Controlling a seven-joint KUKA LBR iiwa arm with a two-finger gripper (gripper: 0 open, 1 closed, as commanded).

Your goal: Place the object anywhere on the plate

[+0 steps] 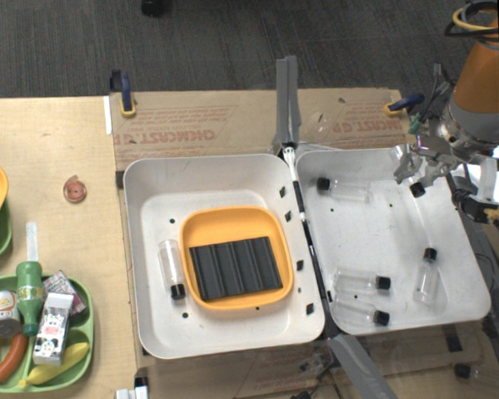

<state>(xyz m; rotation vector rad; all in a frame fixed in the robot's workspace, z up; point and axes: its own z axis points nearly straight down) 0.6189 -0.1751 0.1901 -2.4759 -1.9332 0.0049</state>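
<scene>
Nearest edge: green tray [82, 352] of toy food on the wood bench [46, 138], left of both bins.

Right bin [376, 229], white, shallow, matte plastic with rounded corners. It has clear cylindrical vials with black caps, all lying down and hard to see against the white. Two sit at the near edge: near vial [366, 314] and second vial [362, 282] just behind it, close together. Side vial [426, 279] lies further right, cap pointing away from the camera.

Left bin [143, 325] is the same type. Left vial [169, 264] lies in it just beside the plate's left rim, off the plate, cap toward the camera. I can't tell if it touches the rim.

Plate [234, 216]: orange, smooth, a rounded square with a raised rim, centred in the left bin. A black ribbed pad [236, 266] with lengthwise ridges covers most of its floor.

Far vial [342, 188] lies near the right bin's back left corner.

My gripper [417, 174] hangs over the right bin's far right corner, a metal and cable cluster under the orange band. I can't tell whether it is spread or pressed together. A black cap [417, 189] shows just below it, but I can't tell if it's pinched.

Cardboard [196, 126] with reversed red print lies under both bins. A grey strut [288, 101] runs back from the gap between them. A blue clamp [124, 94] holds the cardboard's far left corner.
</scene>
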